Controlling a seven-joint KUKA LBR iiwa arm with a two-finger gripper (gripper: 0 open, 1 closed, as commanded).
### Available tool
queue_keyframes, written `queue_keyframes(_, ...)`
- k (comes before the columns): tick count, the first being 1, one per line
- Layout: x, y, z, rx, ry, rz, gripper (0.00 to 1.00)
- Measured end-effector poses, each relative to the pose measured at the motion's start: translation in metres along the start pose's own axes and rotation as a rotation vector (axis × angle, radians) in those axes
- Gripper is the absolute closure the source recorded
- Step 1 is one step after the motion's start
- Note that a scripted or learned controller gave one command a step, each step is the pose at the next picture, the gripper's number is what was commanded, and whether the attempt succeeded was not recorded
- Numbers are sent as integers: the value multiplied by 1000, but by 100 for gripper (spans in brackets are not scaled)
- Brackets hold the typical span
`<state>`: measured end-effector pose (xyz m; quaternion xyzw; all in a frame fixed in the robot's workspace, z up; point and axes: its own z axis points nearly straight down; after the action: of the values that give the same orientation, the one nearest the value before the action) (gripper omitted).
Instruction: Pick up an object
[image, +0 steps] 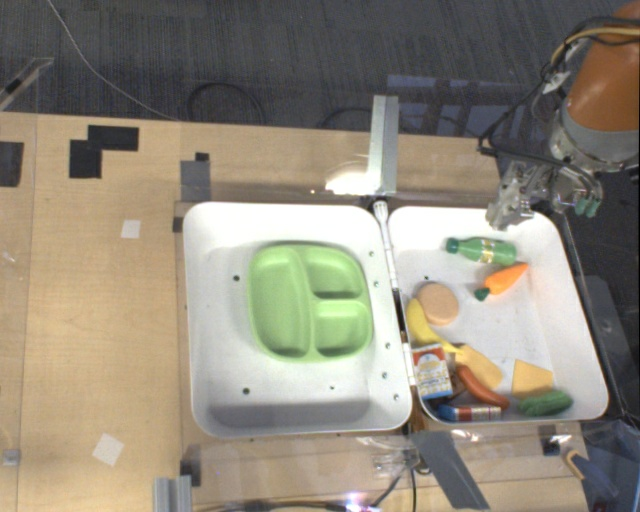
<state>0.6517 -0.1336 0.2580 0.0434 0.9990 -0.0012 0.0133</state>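
My gripper (507, 208) hangs over the far edge of the right bin (570, 300), with nothing seen between its fingers. Just in front of it lies a green bottle (479, 248) with a yellow end. An orange carrot (502, 280) lies beside it. A tan round cookie (437, 301) and a yellow banana (420, 323) sit near the bin's left wall. At the near end lie a small carton (432, 374), a yellow cheese wedge (531, 377), a green pickle (545, 403) and a red hotdog (480, 388).
The left bin (215, 300) holds a light green divided tray (308, 300). A metal post (384, 145) stands behind the join of the two bins. The wooden bench (90, 300) stretches to the left.
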Motion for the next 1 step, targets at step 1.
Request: queue_keyframes(1,-3,64,-11,-5,14,-105,100)
